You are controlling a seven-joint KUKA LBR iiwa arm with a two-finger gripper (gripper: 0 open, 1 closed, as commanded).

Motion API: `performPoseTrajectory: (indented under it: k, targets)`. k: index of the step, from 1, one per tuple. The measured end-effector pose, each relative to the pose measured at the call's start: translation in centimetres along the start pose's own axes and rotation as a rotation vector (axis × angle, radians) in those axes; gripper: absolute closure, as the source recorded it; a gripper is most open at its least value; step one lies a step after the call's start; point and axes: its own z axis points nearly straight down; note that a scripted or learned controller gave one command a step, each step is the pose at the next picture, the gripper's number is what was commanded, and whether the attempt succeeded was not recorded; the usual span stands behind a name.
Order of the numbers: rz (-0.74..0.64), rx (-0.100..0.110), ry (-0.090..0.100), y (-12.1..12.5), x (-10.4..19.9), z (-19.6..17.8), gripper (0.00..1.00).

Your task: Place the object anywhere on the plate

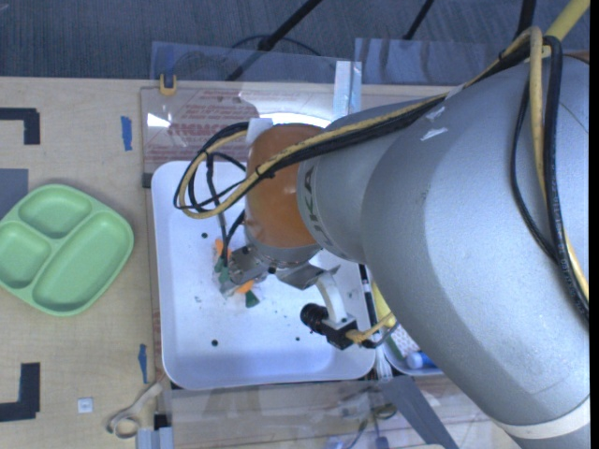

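The green divided plate (64, 247) lies on the wooden bench at the left, outside the bins. My gripper (236, 277) is down low in the left white bin (187, 344), near its middle, under the orange wrist band. Small orange and green pieces (249, 296) show right at the gripper's tip, and another orange bit (219, 248) lies just above it. The wrist hides most of them, so I cannot make out whether they are one object or whether they are held. The plate is well to the left of the gripper.
The big grey arm (449, 251) covers the right bin and the right half of the view. Black and yellow cables (201, 181) loop over the left bin's upper part. A few dark specks (215, 343) dot the bin floor. Black tape marks (28, 124) sit on the bench.
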Motion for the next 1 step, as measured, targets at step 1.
performPoseTrajectory:
  k: [1]
  targets:
    - [0.0, 0.0, 0.0, 0.0, 0.0, 0.0, 0.0]
